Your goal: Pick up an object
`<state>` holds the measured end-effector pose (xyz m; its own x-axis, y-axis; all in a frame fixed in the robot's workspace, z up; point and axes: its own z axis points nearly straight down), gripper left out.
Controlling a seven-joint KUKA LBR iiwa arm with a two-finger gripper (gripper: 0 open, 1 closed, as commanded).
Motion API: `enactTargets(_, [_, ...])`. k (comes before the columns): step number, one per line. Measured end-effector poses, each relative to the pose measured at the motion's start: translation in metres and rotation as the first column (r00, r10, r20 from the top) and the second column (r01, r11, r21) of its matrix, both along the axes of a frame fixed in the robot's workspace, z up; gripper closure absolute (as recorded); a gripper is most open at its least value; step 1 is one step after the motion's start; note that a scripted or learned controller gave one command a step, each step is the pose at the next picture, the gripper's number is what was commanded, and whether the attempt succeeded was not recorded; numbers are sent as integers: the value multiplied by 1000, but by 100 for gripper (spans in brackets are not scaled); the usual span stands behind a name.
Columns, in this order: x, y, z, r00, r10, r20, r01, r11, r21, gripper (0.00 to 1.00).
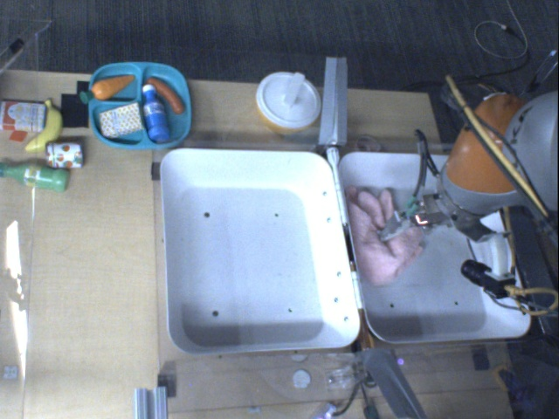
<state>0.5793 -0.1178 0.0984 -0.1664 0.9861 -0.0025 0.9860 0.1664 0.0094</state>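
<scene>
The left shallow white bin (249, 243) sits beside the right shallow white bin (437, 308). A crumpled pink cloth (377, 234) lies against the right bin's left wall, toward its far edge. The two-finger gripper (400, 225) rests on the cloth's right side; its opening cannot be told.

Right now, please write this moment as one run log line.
gripper: down on pink cloth | cloth: in right bin | grasp: unclear | left bin: no contact
</scene>
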Motion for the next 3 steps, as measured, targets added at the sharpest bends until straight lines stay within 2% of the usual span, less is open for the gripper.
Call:
enactTargets(1, [-6, -48, 10, 993, 116, -6, -116, 993, 0, 0])
enactTargets(2, [-11, -38, -5, 973, 229, 9, -229, 973, -8, 0])
enactTargets(3, [-9, -36, 7, 973, 230, 14, -230, 973, -7, 100])
